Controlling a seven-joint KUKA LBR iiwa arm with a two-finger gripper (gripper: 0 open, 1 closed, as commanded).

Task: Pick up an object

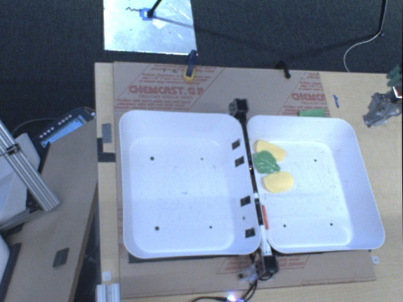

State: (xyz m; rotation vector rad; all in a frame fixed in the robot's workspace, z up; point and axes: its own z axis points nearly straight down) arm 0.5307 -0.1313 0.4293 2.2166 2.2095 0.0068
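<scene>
Nothing picked yet: gripper (381, 110) sits off right of the right bin (352, 168), can't tell its state, w/ yellow pieces (278, 181) & green piece (265, 162) lying by the bin's left wall

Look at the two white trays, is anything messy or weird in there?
Nothing looks spilled or broken. The only odd bit: the two yellow pieces and the green piece are all squeezed together against the left wall of the right tray, touching each other.

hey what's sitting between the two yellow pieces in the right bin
In the camera view, a green piece lies between the upper yellow piece and the lower yellow piece, near the right bin's left wall.
</scene>
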